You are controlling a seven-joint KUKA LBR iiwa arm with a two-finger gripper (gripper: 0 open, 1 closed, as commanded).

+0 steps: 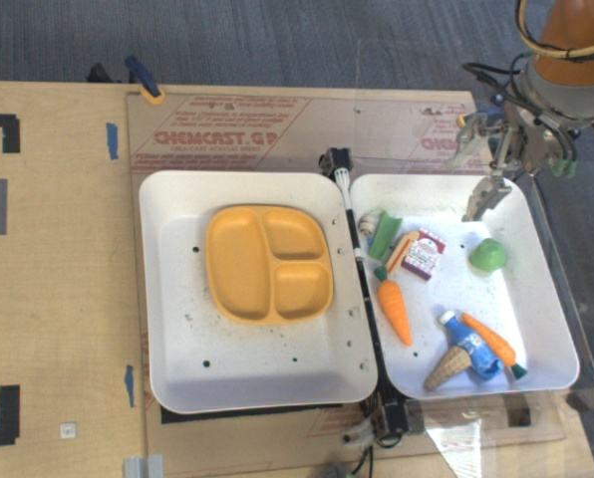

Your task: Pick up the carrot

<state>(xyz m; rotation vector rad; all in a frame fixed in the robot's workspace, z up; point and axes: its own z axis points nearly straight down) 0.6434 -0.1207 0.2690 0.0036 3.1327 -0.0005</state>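
Note:
An orange carrot (pixel 394 312) lies in the right bin (pixel 551 297), close to its left wall, with its tip pointing toward the front. A second, smaller carrot-like toy (pixel 491 339) with a green end rests on a blue bottle (pixel 473 352) near the front of the same bin. My gripper (pixel 482 201) hangs over the bin's back right part, above and left of a green ball (pixel 488 255). It is well apart from both carrots, and nothing is held in it.
A red and white carton (pixel 423 255), a green and white item (pixel 382 233) and a cone (pixel 446 369) also lie in the right bin. The left bin (pixel 167 297) holds a yellow divided plate (pixel 270 264). A black divider (pixel 355 257) runs between the bins.

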